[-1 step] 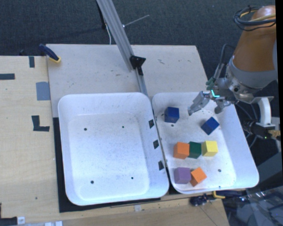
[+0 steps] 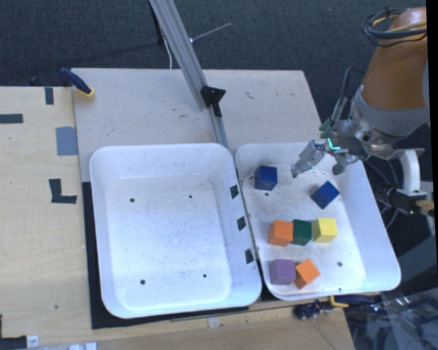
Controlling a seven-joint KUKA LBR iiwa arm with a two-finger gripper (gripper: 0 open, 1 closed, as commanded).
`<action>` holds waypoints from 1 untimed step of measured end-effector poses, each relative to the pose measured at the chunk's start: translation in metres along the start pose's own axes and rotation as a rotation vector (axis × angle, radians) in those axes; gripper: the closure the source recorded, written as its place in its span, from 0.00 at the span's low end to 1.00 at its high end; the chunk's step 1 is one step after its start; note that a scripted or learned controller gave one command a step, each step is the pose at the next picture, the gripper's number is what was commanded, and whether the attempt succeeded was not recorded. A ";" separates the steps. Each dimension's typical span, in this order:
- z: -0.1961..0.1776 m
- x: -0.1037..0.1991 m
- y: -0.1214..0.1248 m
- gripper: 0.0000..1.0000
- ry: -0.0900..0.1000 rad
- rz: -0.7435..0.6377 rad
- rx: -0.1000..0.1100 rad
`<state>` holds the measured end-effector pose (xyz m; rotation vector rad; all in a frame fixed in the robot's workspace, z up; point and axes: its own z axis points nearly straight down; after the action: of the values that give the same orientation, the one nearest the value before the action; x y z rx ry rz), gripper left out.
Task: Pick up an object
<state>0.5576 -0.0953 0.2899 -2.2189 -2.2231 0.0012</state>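
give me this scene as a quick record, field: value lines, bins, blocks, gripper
right bin: holds seven blocks
blue blocks: one near the bin's upper left, one further right, tilted
middle row: orange block, green block, yellow block, side by side
front pair: purple block beside a second orange block
left bin: white, a few dark specks
gripper: over the right bin's upper part, between the two blue blocks, nothing seen between its fingers
arm: enters from the right
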 end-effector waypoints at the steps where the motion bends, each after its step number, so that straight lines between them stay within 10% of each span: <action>1: 0.056 0.010 0.000 0.00 0.000 0.002 0.006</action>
<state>0.5571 -0.0852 0.2337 -2.2180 -2.2178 0.0076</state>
